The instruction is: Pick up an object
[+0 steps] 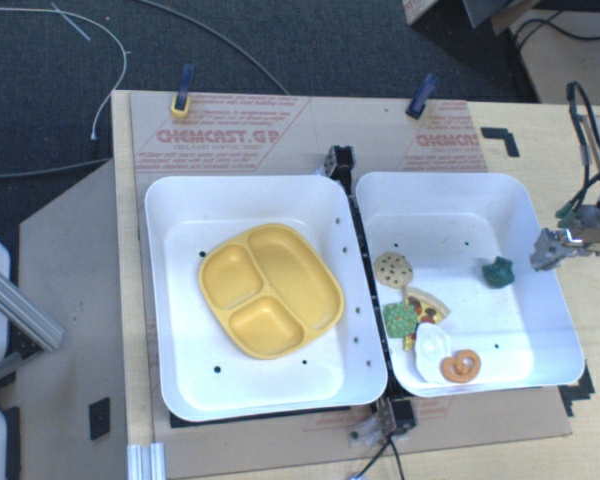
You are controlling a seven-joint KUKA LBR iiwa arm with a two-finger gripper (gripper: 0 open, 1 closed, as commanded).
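Right bin (540, 268): teal object (498, 272) near right wall. Pincer (552, 248) at rim, just beside it; finger state indiscernible. Risk: wall proximity blocking finger entry, grasp slipping off.

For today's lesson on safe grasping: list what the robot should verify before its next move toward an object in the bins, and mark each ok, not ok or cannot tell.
1. Objects present in the right bin: ok; cookie, pizza slice, pretzel.
2. Green toy lies apart from the others: ok.
3. Gripper hangs at the bin's right rim, near that toy: ok.
4. Nothing held yet: cannot tell.
5. Yellow tray sits in the left bin, out of the path: ok.
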